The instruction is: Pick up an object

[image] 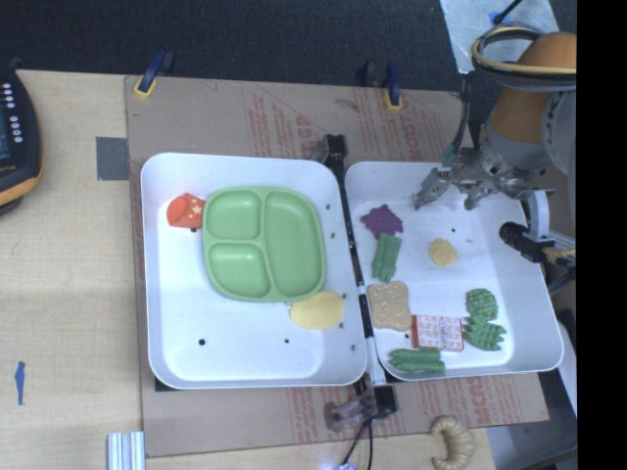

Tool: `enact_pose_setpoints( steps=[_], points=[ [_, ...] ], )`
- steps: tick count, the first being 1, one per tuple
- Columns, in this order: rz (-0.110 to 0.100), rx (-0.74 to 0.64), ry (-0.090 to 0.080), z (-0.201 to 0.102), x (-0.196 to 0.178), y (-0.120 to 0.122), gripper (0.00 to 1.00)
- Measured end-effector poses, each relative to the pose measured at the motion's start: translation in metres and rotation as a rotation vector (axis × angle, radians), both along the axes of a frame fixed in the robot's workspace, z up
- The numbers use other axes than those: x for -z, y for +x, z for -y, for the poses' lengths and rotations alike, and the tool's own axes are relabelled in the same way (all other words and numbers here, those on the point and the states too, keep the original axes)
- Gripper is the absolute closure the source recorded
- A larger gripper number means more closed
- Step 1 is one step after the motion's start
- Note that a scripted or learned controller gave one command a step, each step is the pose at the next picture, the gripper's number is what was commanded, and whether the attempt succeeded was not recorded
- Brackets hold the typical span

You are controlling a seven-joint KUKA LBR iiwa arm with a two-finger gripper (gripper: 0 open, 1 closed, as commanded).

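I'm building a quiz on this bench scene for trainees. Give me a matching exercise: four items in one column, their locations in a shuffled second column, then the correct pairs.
Items:
1. green divided plate
2. purple toy
3. gripper
4. red toy with a star

Locations:
A. over the right bin's far edge
B. left bin, left of the plate
C. middle of the left bin
D. right bin, near the divider, above a green toy

Pairs: 1-C, 2-D, 3-A, 4-B

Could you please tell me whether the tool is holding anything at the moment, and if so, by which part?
Nothing is held. The tool is open above the far end of the right bin, with no item between its fingers.
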State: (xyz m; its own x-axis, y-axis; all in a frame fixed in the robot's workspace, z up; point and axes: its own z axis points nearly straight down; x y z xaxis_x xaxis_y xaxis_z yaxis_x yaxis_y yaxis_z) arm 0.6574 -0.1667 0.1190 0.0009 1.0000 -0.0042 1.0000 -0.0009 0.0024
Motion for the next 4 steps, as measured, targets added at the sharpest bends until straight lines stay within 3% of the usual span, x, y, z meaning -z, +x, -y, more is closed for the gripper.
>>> enact_pose_setpoints(
  steps=[1, 2, 3, 4],
  points=[
    [-0.008, -0.012, 0.007, -0.080, 0.014, -0.001, 0.00],
    [-0.009, -0.005, 0.003, -0.074, 0.028, -0.018, 0.00],
    [-0.006, -0.005, 0.002, -0.073, 0.015, -0.016, 1.00],
    [-0.007, -0.006, 0.002, -0.073, 0.015, -0.016, 0.00]
  ],
)
